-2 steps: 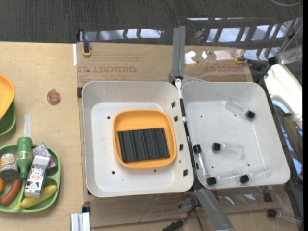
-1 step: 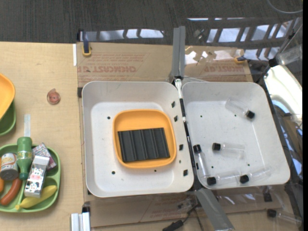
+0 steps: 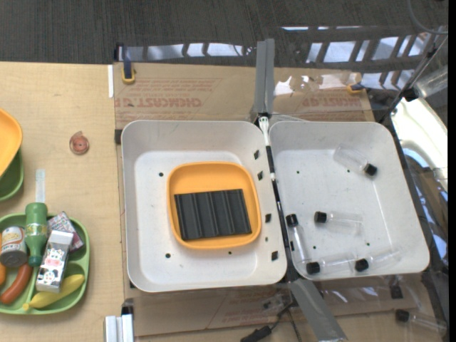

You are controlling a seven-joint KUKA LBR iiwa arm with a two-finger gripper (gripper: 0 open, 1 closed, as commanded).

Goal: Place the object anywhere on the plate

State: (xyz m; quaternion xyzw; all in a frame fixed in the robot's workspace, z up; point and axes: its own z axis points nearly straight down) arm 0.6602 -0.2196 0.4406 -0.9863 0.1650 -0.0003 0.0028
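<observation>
An orange plate (image 3: 214, 172) with rounded corners sits in the middle of the left white bin (image 3: 142, 212). A black ribbed rectangular object (image 3: 214, 214) lies flat on the plate, covering most of its centre and lower half. In the right white bin (image 3: 320, 148) lie three clear plastic tubes with black caps: one near the back right (image 3: 354, 160), one in the middle (image 3: 338, 221), one along the front wall (image 3: 335, 264).
On the wooden bench to the left stands a green tray of toy food (image 3: 43, 262). An orange bowl (image 3: 7, 144) sits at the left edge, with a small pink disc (image 3: 79, 143) nearby. Cardboard (image 3: 185, 98) lies under the bins.
</observation>
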